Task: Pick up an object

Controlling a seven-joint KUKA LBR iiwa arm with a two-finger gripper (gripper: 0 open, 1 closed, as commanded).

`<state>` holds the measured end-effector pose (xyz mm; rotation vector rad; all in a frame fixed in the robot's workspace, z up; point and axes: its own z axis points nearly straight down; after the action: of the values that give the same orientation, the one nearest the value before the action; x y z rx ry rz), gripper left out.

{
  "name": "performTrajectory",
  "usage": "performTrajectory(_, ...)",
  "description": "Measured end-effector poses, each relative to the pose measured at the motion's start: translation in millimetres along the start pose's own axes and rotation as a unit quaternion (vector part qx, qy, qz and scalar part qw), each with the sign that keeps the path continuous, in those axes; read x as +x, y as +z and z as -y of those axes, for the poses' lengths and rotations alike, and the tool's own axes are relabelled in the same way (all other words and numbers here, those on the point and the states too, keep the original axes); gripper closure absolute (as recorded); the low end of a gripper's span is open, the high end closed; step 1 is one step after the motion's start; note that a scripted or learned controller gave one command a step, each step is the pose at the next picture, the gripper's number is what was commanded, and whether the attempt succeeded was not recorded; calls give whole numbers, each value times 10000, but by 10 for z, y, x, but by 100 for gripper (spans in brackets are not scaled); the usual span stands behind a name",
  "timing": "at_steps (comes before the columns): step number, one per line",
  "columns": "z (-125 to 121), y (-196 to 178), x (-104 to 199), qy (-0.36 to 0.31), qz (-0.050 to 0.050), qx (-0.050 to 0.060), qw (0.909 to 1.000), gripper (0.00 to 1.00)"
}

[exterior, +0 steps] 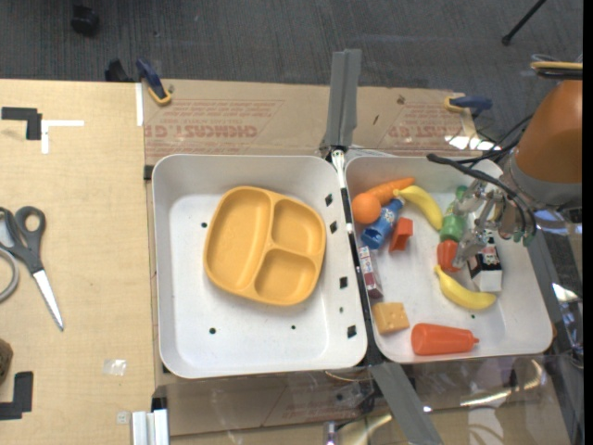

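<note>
1. Here's the arm [554, 146], reaching in from the right, its orange band above the far right corner of the right bin [422, 281].
2. The gripper [479, 228] hangs low over the right side of that bin, right in the thick of the clutter.
3. Open or closed? I cannot tell from up here; the view is too cluttered at the tip.
4. Nothing can be seen to be gripped.
5. Closest candidates: a green piece [455, 222] just left of the gripper, and a red piece [447, 253] just below that one.
6. The low banana [463, 292] curves beneath the gripper, its upper end by the red piece.
7. Further left, the top banana [422, 205] lies at a slant near the bin's far side.
8. An orange ball [367, 209] sits near the far left corner, a carrot [396, 187] just behind it.
9. A blue bottle [383, 223] leans against the ball, and a red block [401, 235] is just beside the bottle.
10. Along the left wall lies a thin pack [368, 272].
11. Near the front: a tan cube [391, 318] and, to its right, a red cone [443, 339] lying flat.
12. Over in the left bin [185, 332], a yellow plate [264, 246] with three compartments lies alone, well apart from the gripper.
13. Off on the wooden bench to the left, scissors [32, 253] lie flat.
</note>
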<state>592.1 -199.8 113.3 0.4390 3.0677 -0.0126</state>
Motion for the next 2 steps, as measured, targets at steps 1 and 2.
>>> performTrajectory(1,104,12,47,808,-28,-17,9967,0)
performTrajectory(2,169,37,9,1283,-136,-39,9916,0)
